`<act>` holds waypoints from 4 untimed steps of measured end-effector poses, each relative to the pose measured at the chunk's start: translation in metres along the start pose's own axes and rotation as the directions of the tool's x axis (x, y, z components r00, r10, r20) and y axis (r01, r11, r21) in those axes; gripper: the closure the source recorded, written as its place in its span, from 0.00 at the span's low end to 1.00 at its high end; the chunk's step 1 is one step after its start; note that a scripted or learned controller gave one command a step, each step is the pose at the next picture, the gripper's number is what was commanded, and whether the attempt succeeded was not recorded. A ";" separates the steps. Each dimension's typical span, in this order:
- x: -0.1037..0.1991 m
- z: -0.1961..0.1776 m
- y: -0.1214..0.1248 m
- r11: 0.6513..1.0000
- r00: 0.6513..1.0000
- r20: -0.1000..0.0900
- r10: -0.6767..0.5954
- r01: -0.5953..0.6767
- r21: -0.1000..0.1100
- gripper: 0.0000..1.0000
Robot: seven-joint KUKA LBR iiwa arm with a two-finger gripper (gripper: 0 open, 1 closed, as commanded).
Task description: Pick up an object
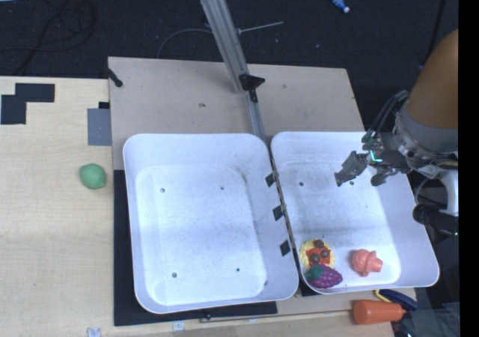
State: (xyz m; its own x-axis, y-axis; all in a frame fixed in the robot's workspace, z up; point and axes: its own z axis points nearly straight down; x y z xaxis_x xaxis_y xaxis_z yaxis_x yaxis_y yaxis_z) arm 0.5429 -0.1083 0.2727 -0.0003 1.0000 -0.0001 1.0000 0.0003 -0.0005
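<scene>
- desk (45,216): light wood top, tan board on it
- two white bins side by side: left bin (194,150), right bin (329,150)
- green ball (93,176) left of bins
- orange object (376,311) at front edge, below right bin

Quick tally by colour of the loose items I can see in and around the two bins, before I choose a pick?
Green: 1, the ball on the bench left of the bins.
Yellow and red: 1, the toy in the right bin.
Purple: 1, the grape bunch touching it.
Pink: 1, the toy in the right bin.
Orange: 1, the item outside the bin's front edge.
Total: 5
</scene>
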 end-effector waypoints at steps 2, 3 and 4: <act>-0.002 0.046 0.007 1.000 1.000 0.000 0.000 0.000 0.004 0.00; -0.006 0.108 0.008 1.000 1.000 -0.001 0.000 0.000 0.005 0.00; -0.002 0.170 0.003 1.000 1.000 -0.001 0.000 0.000 0.006 0.00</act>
State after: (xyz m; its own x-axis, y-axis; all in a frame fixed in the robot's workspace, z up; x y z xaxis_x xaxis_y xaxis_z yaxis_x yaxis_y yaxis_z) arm 0.5457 -0.1107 0.1029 -0.0007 1.0000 0.0009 1.0000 0.0007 -0.0063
